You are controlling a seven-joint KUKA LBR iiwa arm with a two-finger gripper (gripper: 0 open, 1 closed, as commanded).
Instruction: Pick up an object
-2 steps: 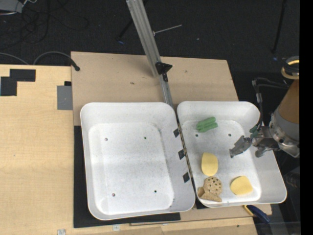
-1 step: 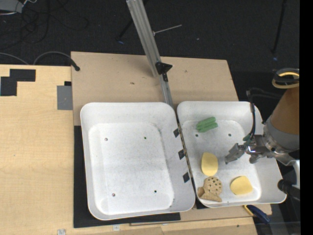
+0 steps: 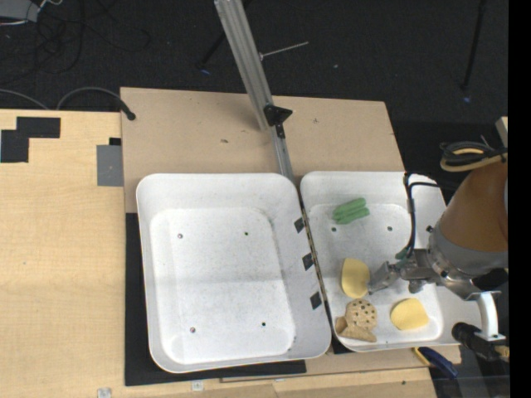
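While the arm (image 3: pixel 473 222) reaches in from the right, the gripper (image 3: pixel 388 277) is seen low over the right bin (image 3: pixel 390 185), its dark fingers pointing left. The fingertips are placed just beside a yellow object (image 3: pixel 354 278), apparently touching its right edge, though contact cannot be confirmed. Nothing is seen between the fingers; how far they are spread cannot be told. A second yellow piece (image 3: pixel 409 314) is noted near the front right corner. A brown speckled piece (image 3: pixel 359 319) lies at the front left. A green item (image 3: pixel 350 211) is found toward the back. The left bin (image 3: pixel 158 193) is seen alongside.
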